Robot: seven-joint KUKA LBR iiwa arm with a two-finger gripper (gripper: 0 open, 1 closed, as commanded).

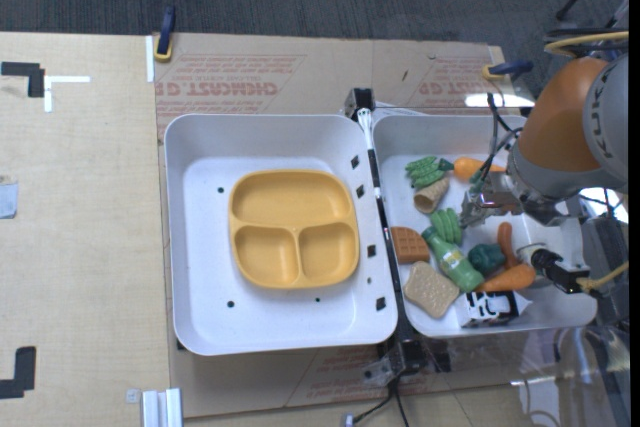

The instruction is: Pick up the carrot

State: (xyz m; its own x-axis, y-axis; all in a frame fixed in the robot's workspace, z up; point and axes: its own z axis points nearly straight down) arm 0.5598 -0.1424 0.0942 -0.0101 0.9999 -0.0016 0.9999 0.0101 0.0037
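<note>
In right bin (pixel 560 315), carrot (pixel 512 278) beside green bottle (pixel 456 262), bread (pixel 431 290)

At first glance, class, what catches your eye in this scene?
The yellow three-compartment plate sits alone in the left white bin. The right bin is crowded with toy food, including an orange carrot near its front. The grey arm's orange band looms above it.
</note>
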